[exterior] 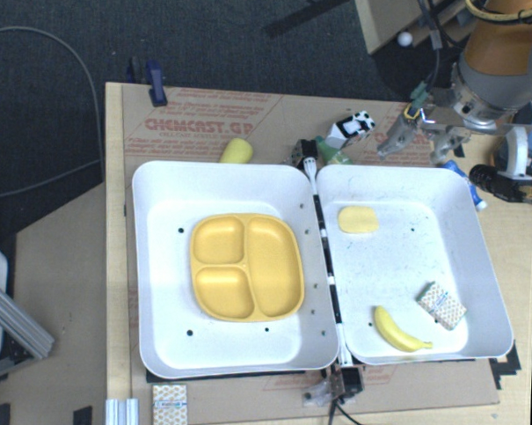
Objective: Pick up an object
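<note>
In the right bin (475, 260) lie a pale yellow flat piece (358, 220) near the back left, a yellow banana (398, 331) near the front, and a small patterned white packet (442, 306) at the right. My gripper (421, 138) hangs above the back edge of the right bin, clear of all three objects. Its two fingers stand apart with nothing between them.
The left bin (159, 247) holds a yellow divided plate (246, 266). Behind the bins on the board lie a yellow cylinder (237, 150), a blue clip (155, 82) and a black-and-white toy (353, 126). A blue-tipped item (467, 185) rests at the right bin's back corner.
</note>
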Motion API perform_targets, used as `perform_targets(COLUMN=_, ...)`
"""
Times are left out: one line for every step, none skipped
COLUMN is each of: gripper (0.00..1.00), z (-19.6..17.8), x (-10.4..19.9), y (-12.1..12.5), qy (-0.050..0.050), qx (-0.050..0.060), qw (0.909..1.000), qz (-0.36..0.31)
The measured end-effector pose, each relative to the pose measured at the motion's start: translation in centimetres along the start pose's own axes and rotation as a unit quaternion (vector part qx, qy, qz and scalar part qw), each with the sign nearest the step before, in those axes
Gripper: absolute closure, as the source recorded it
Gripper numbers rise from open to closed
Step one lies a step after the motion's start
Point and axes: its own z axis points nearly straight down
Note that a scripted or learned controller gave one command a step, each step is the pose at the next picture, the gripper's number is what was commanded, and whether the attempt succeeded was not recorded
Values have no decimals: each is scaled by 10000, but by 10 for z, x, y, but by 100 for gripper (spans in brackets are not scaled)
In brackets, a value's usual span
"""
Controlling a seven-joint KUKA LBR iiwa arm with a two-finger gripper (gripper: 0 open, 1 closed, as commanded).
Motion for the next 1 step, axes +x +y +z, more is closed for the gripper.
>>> perform_targets(gripper=0, z=158, x=-1, y=-83, qy=1, qx=8, qw=10000, qz=9)
